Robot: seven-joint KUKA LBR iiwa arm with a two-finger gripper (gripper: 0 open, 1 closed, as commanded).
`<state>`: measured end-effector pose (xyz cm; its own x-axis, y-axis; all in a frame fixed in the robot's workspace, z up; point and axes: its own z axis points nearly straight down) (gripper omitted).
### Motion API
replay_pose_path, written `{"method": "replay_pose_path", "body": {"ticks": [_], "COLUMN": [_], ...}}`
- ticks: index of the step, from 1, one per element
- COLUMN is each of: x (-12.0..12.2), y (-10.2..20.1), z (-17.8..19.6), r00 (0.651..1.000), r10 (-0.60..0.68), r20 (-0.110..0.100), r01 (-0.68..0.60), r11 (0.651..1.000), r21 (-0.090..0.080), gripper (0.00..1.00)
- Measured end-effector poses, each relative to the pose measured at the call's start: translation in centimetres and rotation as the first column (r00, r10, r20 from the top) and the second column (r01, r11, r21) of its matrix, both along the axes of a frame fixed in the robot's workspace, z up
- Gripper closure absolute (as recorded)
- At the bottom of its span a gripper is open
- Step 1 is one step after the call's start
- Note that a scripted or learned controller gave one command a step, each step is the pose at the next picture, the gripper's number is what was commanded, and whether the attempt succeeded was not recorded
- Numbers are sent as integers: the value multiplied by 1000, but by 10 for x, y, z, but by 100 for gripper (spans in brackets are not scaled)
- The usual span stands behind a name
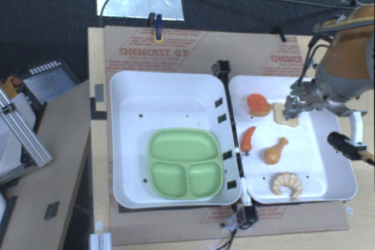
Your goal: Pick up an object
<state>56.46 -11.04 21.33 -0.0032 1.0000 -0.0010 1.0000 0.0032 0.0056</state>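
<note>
In the right bin lie an orange-red round piece, a red chili pepper, a brown chicken drumstick, a croissant and a flat pale tan piece. My gripper reaches in from the right and hangs low over the tan piece, its tips right at that piece's upper edge. The tips hide part of the piece. Nothing shows lifted between them.
The left bin holds a green three-compartment plate. A black divider strip runs between the bins. The arm's grey body hangs over the right bin's far right corner.
</note>
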Motion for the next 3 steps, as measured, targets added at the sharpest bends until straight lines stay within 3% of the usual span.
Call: {"method": "replay_pose_path", "body": {"ticks": [3], "x": [-26], "y": [171], "z": [-3], "r00": [1000], "r10": [7], "r20": [-5], "r01": [-7], "r11": [1000], "r21": [3], "gripper": [100]}}
